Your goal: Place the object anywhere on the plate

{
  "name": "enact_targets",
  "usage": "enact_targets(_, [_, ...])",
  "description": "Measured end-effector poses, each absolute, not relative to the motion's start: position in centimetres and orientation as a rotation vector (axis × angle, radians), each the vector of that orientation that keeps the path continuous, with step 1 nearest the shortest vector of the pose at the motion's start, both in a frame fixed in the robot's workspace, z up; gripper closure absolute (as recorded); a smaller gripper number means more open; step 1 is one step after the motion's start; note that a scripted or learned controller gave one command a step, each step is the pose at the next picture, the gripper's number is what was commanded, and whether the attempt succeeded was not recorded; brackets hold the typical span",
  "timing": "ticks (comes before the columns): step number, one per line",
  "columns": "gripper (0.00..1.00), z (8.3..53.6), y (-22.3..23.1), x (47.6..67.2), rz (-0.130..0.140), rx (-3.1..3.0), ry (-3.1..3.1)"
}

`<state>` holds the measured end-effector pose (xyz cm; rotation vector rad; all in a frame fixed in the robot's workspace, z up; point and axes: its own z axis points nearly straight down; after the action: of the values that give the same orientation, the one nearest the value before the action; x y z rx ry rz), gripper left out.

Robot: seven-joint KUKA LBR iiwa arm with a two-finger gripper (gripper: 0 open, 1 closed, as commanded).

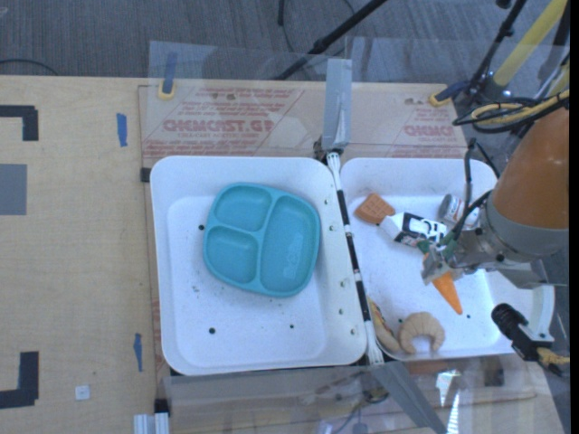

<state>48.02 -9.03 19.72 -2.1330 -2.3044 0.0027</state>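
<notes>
Camera view from above the surface point(72, 242) shows two white bins side by side. The left bin point(181, 333) carries a teal plate point(262, 239) with three compartments, lying flat near the bin's middle and bare, evidently set out as the target. The right bin point(398, 174) serves as the stock: an orange cracker point(373, 210), a white tube point(412, 229), a croissant point(423, 331) at the near edge, and a carrot point(448, 293). The gripper point(440, 266) sits low, directly over the carrot's thick end and seemingly touching it. Whether it is open or closed on the carrot, I cannot tell. The carrot lies well apart from the plate, so transfer remains undone.
</notes>
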Motion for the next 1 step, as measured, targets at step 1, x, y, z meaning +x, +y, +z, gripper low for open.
enact_targets(1, [1.0,21.4,-0.83,52.24,0.003,-2.039,-2.389])
